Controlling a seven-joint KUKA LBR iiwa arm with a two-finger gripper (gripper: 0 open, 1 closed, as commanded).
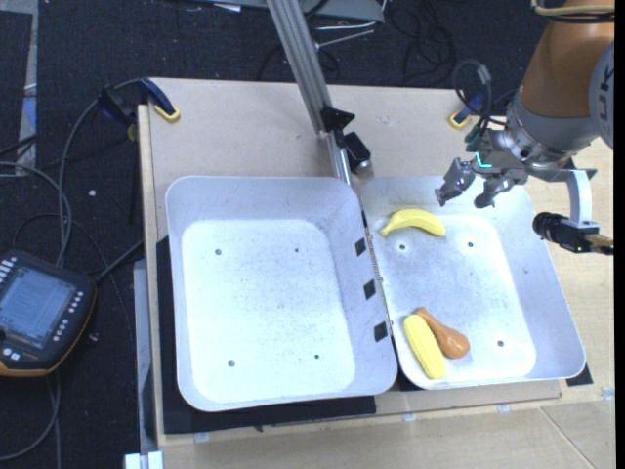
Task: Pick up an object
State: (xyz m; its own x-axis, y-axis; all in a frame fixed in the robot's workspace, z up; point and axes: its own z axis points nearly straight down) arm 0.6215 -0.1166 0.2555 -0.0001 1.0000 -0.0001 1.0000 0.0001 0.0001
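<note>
The arm reaches in from the right, its orange band high near the top right corner, and its hand [470, 190] hangs over the far edge of the right bin [547, 291] with its two dark fingers spread apart and nothing between them. Just below and to the left of the hand, a yellow banana [413, 223] lies on the bin floor near the far left corner, curved with its ends pointing down toward the near side; it sits close to the hand but apart from it. At the near left of the same bin, a yellow block-like piece [424, 346] lies touching an orange-brown, pear-shaped object [444, 334], the two pressed side by side. The left bin [264, 291] sits alongside on the table [244, 125], its rim overlapping the right bin's along the middle seam. A slanted metal rail [303, 52] runs down from the top toward the seam between the bins.
</note>
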